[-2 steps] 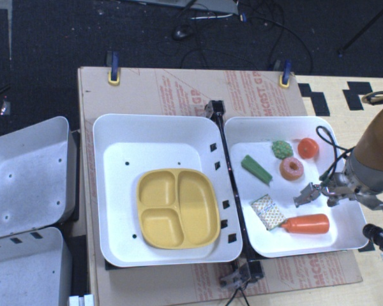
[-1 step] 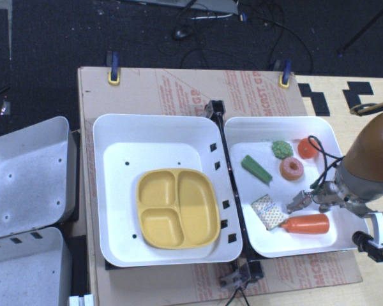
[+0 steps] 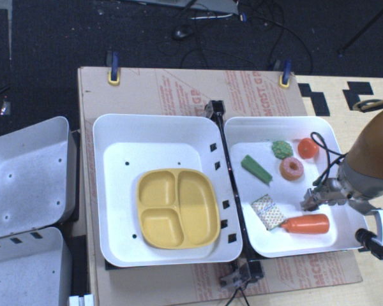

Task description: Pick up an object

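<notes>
Left bin (image 3: 108,171): you've got the shallow white plastic bin on the left side of the bench, holding one thing.
Tray (image 3: 177,208): a yellow plastic plate with three compartments, rounded corners, sitting toward 5 o'clock in that bin.
Right bin (image 3: 255,127): the second shallow white bin, touching the first along a black divider strip. All the small stuff is in here.
Green stick (image 3: 256,169): a flat green plastic piece, lying slantwise at about 10 o'clock from the bin's middle.
Packet (image 3: 268,211): a small white patterned pouch at roughly 7 o'clock, tilted, its corner just beside the carrot.
Broccoli (image 3: 281,149): a small bumpy green toy floret at 12 o'clock, near the back wall.
Donut (image 3: 292,169): a pink-and-tan toy ring, just below the broccoli, close to the middle.
Carrot (image 3: 306,224): a long orange-red toy carrot lying flat at 5 o'clock, along the front wall.
Tomato (image 3: 307,148): a round red toy at 1 o'clock, just beside a black cable loop.
Gripper (image 3: 310,201): you'll see it low in the bin at 3 o'clock, right above the carrot. Honestly can't tell if the fingers are spread or pressed together, too blurry.
</notes>
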You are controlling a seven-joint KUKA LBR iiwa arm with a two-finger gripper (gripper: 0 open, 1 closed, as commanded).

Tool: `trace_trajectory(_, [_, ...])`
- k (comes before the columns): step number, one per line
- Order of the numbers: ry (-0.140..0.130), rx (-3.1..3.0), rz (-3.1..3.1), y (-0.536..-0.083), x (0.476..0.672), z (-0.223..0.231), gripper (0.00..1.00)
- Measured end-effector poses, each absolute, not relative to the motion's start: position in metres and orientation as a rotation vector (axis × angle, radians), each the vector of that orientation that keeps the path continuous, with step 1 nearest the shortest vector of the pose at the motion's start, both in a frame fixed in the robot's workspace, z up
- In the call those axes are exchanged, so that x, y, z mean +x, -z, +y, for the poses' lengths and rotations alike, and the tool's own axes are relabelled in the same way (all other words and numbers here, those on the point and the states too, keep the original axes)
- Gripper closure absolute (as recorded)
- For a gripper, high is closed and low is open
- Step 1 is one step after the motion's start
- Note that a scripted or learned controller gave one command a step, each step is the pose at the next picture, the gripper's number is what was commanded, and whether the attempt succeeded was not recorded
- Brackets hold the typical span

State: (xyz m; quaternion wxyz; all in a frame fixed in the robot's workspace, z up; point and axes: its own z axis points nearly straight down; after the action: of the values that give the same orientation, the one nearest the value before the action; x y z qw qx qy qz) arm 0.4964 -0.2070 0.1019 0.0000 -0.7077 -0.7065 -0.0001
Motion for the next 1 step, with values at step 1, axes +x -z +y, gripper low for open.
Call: trace_trajectory(1, [0.002, -2.225, -2.224, -0.1451, 0.4936, -0.2097, 1.00])
